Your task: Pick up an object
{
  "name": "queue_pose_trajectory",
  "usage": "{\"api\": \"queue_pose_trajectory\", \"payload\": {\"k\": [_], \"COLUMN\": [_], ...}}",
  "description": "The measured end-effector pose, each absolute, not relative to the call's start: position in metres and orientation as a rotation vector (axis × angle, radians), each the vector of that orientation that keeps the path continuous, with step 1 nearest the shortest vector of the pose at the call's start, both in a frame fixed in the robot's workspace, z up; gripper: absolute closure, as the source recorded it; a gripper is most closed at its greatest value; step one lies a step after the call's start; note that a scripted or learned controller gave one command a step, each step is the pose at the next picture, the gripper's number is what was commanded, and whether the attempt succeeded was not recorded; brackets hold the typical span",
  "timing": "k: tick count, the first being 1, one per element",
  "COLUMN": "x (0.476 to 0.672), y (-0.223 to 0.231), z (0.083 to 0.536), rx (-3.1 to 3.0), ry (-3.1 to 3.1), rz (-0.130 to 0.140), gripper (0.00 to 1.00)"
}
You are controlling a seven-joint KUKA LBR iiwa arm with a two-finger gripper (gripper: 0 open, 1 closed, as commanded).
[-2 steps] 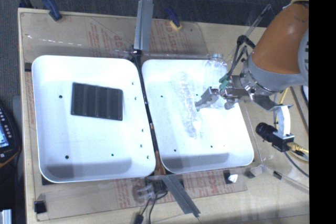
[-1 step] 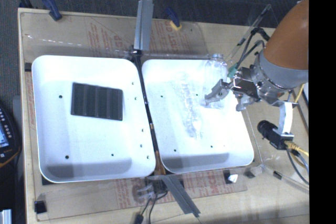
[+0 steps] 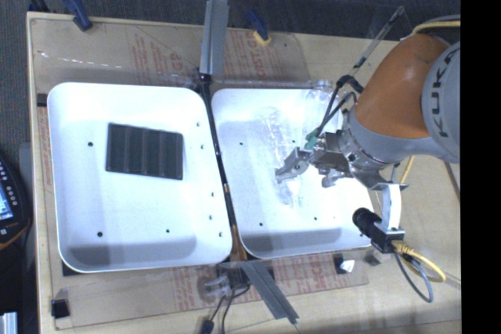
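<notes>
Two bins: left bin [image 3: 70, 168] w/ dark ribbed pad [image 3: 145, 151]; right bin [image 3: 250, 223] w/ clear plastic item [image 3: 275, 135], faint. Gripper [image 3: 293, 168] low beside it, fingers apart, nothing held. Step: approach; next: close on item, lift.

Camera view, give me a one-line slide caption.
KUKA arm's pincer poised over the right bin; a dark ridged panel lies in the left bin.

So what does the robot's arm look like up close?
The arm is fat and round, grey with a big orange band above the wrist. Dark letters run down its grey side. Thin black cables loop along it to the silvery metal gripper. A yellow cable trails off below it.
</notes>
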State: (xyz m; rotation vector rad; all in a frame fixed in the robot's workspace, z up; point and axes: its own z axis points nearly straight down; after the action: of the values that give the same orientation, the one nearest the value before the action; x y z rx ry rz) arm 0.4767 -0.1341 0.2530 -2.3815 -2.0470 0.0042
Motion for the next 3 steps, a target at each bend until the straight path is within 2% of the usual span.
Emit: {"api": "queue_pose_trajectory", "payload": {"k": [1,2,3], "x": [0.477,0.511,0.478], "y": [-0.132,-0.18,-0.203], "z": [0.294,0.274,0.318], "rx": [-2.437,-2.237,-2.492], "ry": [-1.983,-2.207,-1.917], "rz": [-0.001,0.001,0.0], "gripper": [0.0,0.0,0.0]}}
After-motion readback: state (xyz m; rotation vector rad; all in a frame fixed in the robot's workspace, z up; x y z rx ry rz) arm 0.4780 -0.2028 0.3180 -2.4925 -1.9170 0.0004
